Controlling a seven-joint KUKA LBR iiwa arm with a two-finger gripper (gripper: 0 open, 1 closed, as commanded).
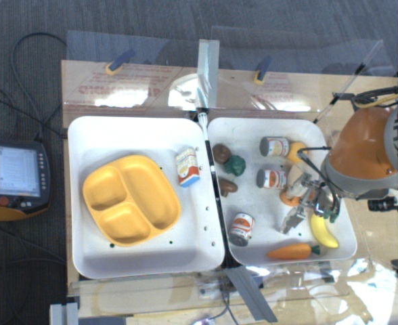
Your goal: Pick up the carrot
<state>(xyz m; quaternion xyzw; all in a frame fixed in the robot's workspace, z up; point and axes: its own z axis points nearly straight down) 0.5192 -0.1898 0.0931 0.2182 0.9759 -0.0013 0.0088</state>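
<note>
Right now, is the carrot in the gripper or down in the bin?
Down. The carrot lies flat on the right bin's floor near its front wall, apart from the gripper above it.

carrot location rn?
Carrot lies along the right bin's near edge, just below the banana and right of a small can.

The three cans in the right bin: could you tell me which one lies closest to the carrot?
The can at the bin's lower left, beside the divider, is closest to the carrot. The other two lie higher up.
</note>
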